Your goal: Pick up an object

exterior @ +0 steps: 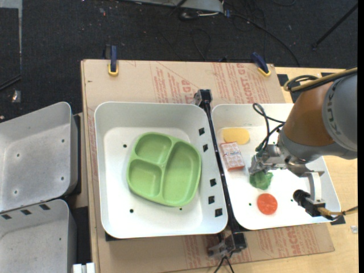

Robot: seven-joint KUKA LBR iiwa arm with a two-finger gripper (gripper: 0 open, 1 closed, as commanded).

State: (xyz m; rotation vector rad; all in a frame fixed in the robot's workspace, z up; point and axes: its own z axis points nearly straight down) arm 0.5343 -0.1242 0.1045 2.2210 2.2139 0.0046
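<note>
Green object (262, 180) in right bin (324, 218), perhaps gripped

Pincer (262, 165) low, wrist bent leftward

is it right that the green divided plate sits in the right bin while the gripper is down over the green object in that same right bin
Not quite. The camera view shows the green divided plate in the left bin, not the right one. The rest holds: the gripper is down over the green object in the right bin.
</note>
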